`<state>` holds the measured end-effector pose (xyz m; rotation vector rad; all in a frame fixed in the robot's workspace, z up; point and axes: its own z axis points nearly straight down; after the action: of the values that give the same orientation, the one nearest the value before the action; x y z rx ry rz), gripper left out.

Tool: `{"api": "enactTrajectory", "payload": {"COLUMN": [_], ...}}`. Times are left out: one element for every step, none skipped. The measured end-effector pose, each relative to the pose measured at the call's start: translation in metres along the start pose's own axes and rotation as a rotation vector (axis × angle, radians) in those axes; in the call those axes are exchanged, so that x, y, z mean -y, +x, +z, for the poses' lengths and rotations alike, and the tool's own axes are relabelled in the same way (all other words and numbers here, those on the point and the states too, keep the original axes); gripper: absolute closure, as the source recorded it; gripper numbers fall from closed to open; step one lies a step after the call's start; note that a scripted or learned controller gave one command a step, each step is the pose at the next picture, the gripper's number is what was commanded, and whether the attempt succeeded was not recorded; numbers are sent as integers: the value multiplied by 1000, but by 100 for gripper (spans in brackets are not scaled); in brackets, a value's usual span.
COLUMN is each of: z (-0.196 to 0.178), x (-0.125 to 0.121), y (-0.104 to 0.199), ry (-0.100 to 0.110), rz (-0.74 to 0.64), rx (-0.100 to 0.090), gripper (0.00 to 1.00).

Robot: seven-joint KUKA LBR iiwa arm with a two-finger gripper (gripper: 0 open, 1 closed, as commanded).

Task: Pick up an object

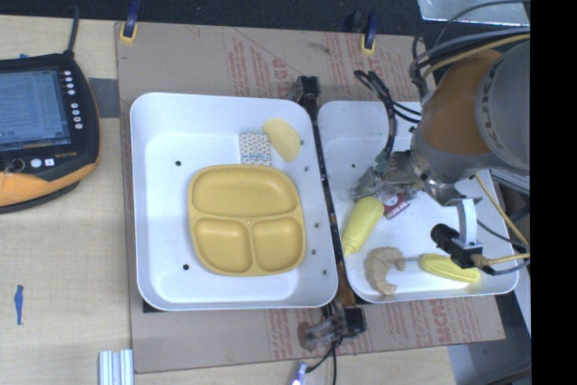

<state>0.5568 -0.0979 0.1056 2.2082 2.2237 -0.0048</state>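
My gripper (386, 183) is low in the right bin (347, 126), near its middle, with the grey arm and orange band behind it to the right. A small red and white object (397, 206) lies just beneath it, partly covered. A yellow bottle-shaped object (361, 224) lies to the gripper's lower left, close to the bin's left wall. A tan croissant-shaped object (385, 270) and a yellow banana-like object (446, 267) rest near the front edge. Nothing shows between the gripper's parts.
The left bin (153, 203) holds a yellow three-compartment plate (246, 218), a small patterned white packet (255, 150) and a pale yellow lump (282, 138). A tablet with an orange case (41, 126) sits on the bench at far left. Cables hang over the right bin's back.
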Motion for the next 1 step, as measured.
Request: {"api": "enactTrajectory", "payload": {"z": [14], "x": [-48], "y": [-30], "ry": [6], "rz": [4], "rx": [-8], "gripper": [0]}}
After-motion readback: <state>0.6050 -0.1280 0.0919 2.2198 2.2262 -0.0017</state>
